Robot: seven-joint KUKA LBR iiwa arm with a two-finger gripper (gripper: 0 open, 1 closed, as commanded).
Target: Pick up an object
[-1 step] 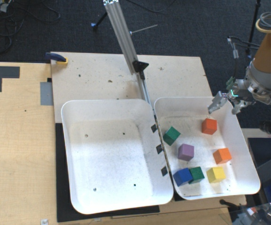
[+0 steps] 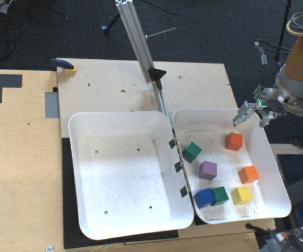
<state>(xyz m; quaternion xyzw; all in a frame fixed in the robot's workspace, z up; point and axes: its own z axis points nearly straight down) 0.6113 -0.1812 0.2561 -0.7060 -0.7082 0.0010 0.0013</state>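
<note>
Several coloured cubes lie in the right bin [image 2: 222, 121]: a red one [image 2: 234, 141], an orange one [image 2: 248, 174], a yellow one [image 2: 241, 195], a purple one [image 2: 207, 170], a dark green one [image 2: 192, 152], a blue one [image 2: 204, 197] and a second green one [image 2: 220, 195] touching the blue. My gripper [image 2: 255, 114] hangs over the bin's far right rim, above and to the right of the red cube. Its two grey fingers [image 2: 242, 114] are spread apart with nothing between them.
The left bin [image 2: 120, 172] sits beside the right one, with black clips along the shared edge. A slanted aluminium bar [image 2: 138, 41] rises from behind the bins. A blue and yellow clamp [image 2: 63, 64] lies at the bench's far left corner.
</note>
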